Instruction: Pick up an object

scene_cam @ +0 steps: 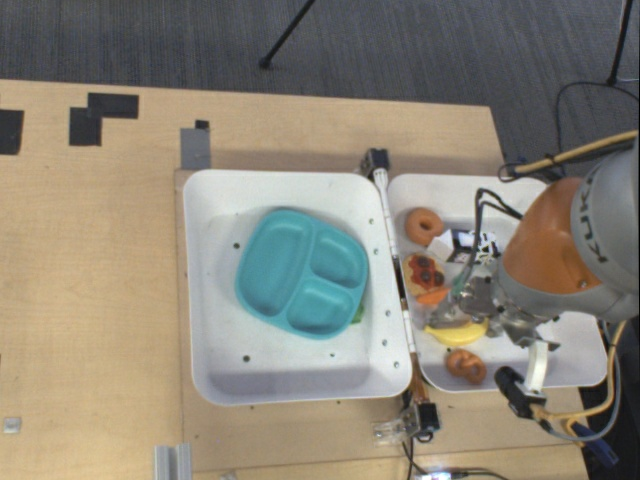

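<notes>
A teal divided plate (303, 285) lies in the left bin (215, 368), well left of the gripper (462, 306); in the right bin (575, 368) a doughnut (424, 226) sits up-left of it; the banana (457, 334) lies just below it; whether it grasps anything, I cannot tell.
</notes>
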{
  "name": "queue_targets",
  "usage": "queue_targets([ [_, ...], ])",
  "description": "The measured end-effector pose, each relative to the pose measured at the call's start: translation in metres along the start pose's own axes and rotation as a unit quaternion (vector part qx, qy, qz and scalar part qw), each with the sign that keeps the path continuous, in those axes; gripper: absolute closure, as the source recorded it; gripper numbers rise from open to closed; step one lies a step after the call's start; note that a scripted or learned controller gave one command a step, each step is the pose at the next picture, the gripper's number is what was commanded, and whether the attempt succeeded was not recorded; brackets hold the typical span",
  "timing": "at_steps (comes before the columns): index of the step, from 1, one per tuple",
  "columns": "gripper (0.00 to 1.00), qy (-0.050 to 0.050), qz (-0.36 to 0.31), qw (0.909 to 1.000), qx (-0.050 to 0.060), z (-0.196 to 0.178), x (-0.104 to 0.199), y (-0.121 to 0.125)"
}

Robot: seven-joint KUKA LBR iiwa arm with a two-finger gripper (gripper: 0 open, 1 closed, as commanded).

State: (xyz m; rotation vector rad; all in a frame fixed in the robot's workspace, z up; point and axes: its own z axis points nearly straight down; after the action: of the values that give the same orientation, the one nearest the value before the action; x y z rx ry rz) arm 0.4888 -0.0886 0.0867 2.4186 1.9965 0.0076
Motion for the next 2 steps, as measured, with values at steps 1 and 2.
queue_targets([
  [1, 0.00, 0.000, 0.000, 1.0000, 0.000, 0.0001, 0.0000, 0.0000],
  [2, 0.00, 0.000, 0.000, 1.0000, 0.000, 0.0001, 0.0000, 0.0000],
])
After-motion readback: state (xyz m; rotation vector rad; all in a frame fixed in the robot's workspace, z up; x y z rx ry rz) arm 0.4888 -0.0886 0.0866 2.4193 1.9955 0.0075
